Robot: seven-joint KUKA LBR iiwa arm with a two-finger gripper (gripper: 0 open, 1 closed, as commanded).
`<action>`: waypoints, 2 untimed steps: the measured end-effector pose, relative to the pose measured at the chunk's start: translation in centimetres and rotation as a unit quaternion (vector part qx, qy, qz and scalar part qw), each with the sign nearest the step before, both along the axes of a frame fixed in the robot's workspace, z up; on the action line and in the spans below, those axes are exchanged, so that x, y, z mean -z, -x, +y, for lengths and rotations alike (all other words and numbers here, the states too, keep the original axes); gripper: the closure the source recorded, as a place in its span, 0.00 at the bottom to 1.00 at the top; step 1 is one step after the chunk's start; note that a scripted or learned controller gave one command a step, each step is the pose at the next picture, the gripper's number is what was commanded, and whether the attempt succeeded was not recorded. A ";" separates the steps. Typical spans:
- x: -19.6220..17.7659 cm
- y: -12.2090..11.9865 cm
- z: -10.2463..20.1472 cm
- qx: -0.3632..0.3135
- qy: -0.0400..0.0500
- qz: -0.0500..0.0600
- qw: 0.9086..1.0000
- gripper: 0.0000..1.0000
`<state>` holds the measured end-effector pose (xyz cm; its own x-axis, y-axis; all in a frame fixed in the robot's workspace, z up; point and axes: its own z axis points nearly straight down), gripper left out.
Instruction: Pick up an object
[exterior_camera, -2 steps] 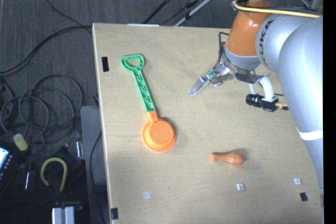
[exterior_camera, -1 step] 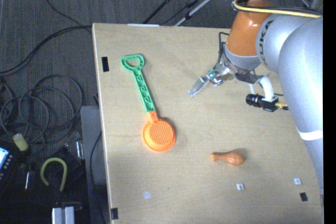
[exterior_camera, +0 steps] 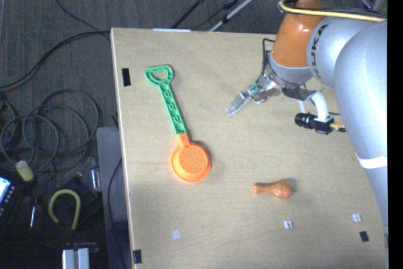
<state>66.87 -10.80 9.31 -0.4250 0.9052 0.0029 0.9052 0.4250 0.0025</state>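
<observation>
Gripper [exterior_camera: 234,108] hangs over bare bench, nothing between the fingers; can't tell whether they're apart or together. Your nearest target is the strainer [exterior_camera: 179,135]: it lies left of the fingertips, well apart, orange head nearer the camera, green handle running away up-left. The orange drumstick-shaped piece [exterior_camera: 274,189] sits toward the camera, slightly right. I'd go for the strainer handle, across its long axis.
</observation>
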 end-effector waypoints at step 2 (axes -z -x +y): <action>0.0 0.0 0.0 0.000 0.000 0.000 1.000 0.00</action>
